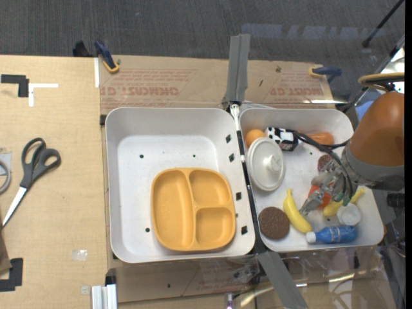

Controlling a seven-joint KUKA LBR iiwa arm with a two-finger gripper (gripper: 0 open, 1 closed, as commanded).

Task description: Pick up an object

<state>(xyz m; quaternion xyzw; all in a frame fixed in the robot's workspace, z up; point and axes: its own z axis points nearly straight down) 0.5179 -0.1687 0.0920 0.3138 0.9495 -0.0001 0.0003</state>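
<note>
right bin point(302, 118): jaws point(327, 192) lowered among clutter beside banana point(296, 213); open or closed, cannot tell. nothing visibly gripped; pick and lift outstanding.

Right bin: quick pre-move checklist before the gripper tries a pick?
1. Gripper over the right bin: ok, it sits low among the items near the bin's right side.
2. Gripper state: cannot tell, its tip is lost in clutter.
3. Object in hand: cannot tell, nothing clearly held.
4. Target isolated: not ok. Banana, blue bottle and small yellow and red pieces crowd the gripper.
5. Easier targets: ok. Brown disc and white lid lie left of the gripper with space around them.
6. Left bin: ok, it holds the yellow tray, away from the arm.
</note>
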